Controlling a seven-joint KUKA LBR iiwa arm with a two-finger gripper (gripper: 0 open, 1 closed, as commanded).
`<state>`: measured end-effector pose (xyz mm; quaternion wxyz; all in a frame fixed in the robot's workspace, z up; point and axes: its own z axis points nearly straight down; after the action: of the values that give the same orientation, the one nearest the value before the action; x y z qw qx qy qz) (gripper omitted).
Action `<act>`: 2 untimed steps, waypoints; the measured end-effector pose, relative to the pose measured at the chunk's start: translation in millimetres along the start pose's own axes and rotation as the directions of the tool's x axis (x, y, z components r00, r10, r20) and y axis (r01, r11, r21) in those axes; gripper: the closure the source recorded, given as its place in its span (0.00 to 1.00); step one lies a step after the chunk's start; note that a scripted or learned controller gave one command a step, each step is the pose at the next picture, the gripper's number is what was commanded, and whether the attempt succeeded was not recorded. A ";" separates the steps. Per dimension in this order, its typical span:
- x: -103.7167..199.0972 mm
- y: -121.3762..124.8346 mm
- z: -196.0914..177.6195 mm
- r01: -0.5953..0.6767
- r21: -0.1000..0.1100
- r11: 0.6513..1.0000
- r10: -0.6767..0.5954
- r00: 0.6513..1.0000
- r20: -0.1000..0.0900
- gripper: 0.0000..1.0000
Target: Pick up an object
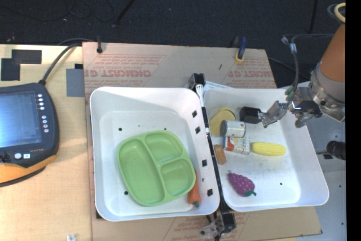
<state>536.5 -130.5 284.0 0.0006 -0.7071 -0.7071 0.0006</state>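
Observation:
The right bin [307, 189] holds a yellow corn cob [268, 149], a purple bunch of grapes [241, 183], a small silver can [233, 128] and a white-and-orange container [238, 145] lying beside it. A yellow round piece [223, 117] and a small brown piece [220, 154] sit by the bin's left wall. A black object [249, 114] lies near the back. My gripper [272, 114] reaches in from the right, low over the bin's back right part, with its tip just right of the black object. I cannot tell if they touch.
The left bin [107, 121] carries a green divided plate [156, 166], and an orange carrot [193, 196] lies at its front right corner. A tablet [22, 127] rests on the bench at far left. Cables hang beside the wrist [330, 93].

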 end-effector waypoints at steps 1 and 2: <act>37.3 -37.4 86.0 -0.001 0.013 1.000 0.001 1.000 -0.005 0.00; 44.3 -56.3 177.6 -0.002 -0.002 1.000 0.002 1.000 0.001 0.00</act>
<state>479.9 -86.2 106.5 -0.0005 -0.7077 -0.7065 0.0004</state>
